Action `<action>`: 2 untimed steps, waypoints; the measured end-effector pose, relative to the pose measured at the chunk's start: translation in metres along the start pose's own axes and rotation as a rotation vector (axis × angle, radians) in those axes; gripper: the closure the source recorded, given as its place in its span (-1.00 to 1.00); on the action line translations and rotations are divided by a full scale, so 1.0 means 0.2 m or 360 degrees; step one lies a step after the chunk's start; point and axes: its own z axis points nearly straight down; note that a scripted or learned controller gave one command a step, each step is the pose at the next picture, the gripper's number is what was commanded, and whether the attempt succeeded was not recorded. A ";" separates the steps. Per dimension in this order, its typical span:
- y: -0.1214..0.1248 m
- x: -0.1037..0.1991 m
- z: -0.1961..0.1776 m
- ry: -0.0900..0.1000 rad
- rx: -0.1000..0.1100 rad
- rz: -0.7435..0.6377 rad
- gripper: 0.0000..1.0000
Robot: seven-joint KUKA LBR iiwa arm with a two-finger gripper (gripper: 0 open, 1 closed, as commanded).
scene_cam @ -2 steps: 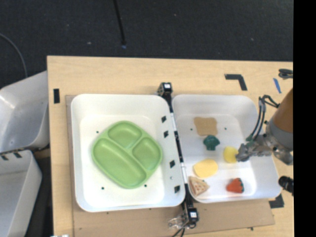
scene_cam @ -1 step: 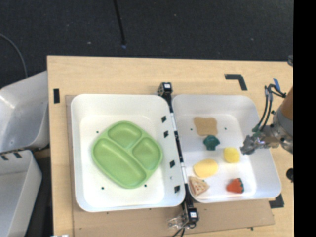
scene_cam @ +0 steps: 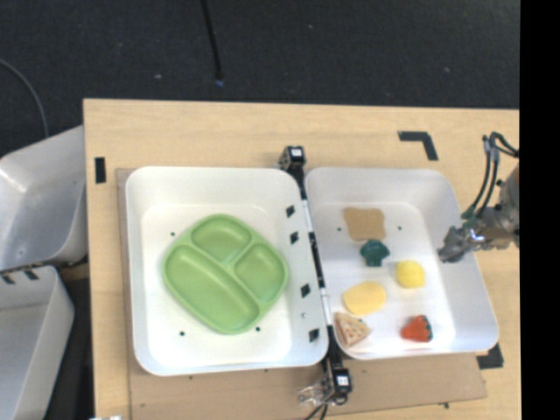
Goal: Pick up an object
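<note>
Here | gripper (scene_cam: 457, 243) low over right bin (scene_cam: 455, 201) edge | arm level

Floor (scene_cam: 262, 33): dark, speckled, carpet-like; a thin black cable (scene_cam: 207, 24) crosses it.
Bench (scene_cam: 219, 129): pale wood, with black corner marks (scene_cam: 420, 143).
Left edge: white plastic containers (scene_cam: 35, 208) stand beside the bench.
Light: even, soft.

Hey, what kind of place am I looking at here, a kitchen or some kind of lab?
Most likely a robot test bench in a lab, not a kitchen. Two white bins sit side by side on a wooden bench, toy food such as a strawberry lies in one, and a gripper reaches in.
</note>
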 end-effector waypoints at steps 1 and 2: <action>0.06 0.24 0.06 0.0006 0.0008 -0.0006 1.00; 0.16 0.52 0.02 0.0006 0.0007 -0.0008 1.00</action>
